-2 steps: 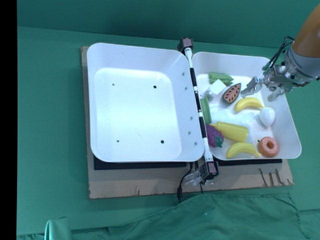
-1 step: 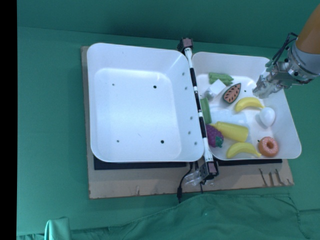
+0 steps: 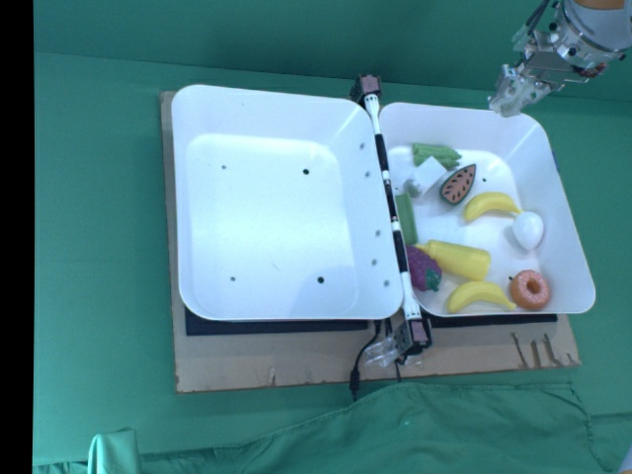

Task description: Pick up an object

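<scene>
Above right bin's (image 3: 568, 235) far rim, tool (image 3: 511, 95)

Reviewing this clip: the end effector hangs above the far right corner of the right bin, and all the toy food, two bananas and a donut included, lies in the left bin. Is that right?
Not quite. The camera view shows the toy food, including both bananas and the donut, in the right bin, not the left bin. The end effector does hang above the right bin's far right corner.
</scene>
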You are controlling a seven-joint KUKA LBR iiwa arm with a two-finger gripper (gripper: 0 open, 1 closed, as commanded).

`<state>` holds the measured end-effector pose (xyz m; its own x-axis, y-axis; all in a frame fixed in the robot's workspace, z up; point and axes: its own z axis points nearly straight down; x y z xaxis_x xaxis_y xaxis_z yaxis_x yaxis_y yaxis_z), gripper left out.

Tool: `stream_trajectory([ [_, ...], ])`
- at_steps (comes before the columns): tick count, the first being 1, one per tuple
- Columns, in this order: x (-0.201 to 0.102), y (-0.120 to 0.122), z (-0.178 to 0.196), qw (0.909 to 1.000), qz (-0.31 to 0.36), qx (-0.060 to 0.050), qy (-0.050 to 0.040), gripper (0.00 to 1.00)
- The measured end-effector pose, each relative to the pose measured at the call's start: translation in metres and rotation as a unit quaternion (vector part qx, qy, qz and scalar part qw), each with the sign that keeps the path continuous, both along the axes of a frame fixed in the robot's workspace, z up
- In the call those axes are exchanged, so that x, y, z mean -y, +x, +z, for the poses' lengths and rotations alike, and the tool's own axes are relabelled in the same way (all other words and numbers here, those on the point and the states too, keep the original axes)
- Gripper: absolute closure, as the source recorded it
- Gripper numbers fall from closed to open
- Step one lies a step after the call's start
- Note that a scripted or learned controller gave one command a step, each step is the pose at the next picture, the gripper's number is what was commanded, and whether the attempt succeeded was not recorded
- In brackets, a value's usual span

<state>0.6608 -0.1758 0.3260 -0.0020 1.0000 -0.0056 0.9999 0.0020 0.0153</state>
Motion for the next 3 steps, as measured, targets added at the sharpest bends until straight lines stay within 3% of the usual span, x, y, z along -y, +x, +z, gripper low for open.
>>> stream_trajectory([
  [1, -0.071, 0.039, 0.019, 1.0, 0.001, -0.002, 0.0017, 1.0],
  [2, -0.065, 0.038, 0.033, 1.0, -0.004, -0.001, -0.0005, 1.0],
  [3, -0.004, 0.035, 0.04, 1.0, -0.005, -0.004, 0.0002, 1.0],
])
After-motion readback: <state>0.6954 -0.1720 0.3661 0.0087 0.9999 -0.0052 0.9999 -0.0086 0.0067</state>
